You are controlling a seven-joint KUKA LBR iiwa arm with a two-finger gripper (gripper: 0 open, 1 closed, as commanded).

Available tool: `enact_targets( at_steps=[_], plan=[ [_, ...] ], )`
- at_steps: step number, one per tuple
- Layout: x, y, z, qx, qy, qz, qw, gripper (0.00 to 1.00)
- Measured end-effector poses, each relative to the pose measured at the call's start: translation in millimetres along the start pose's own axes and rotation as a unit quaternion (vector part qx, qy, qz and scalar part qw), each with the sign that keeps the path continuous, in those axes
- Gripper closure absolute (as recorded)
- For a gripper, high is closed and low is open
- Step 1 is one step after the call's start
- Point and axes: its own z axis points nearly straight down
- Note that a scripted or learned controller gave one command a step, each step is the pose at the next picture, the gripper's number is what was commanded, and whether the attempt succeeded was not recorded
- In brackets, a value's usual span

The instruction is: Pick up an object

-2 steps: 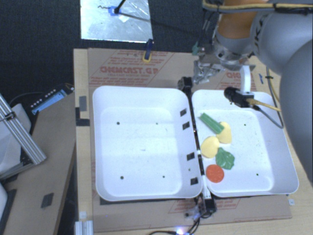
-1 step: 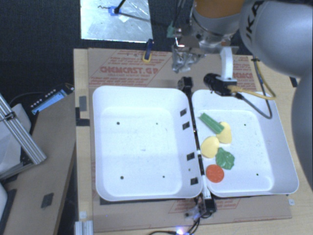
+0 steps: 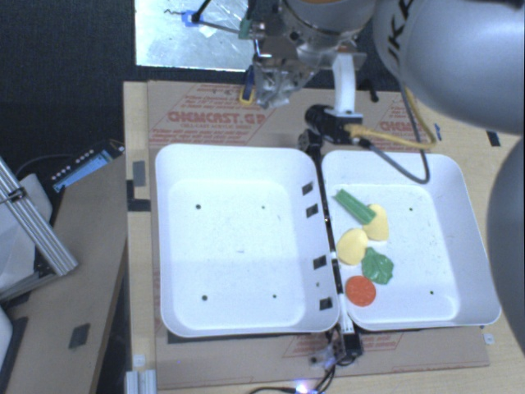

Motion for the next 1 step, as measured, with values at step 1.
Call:
enact_targets(
  at_steps=[1],
  plan=[
    [24.0, 46.0, -39.5, -0.001, -0.002, 0.003, 1.0, 1.0]
  ],
)
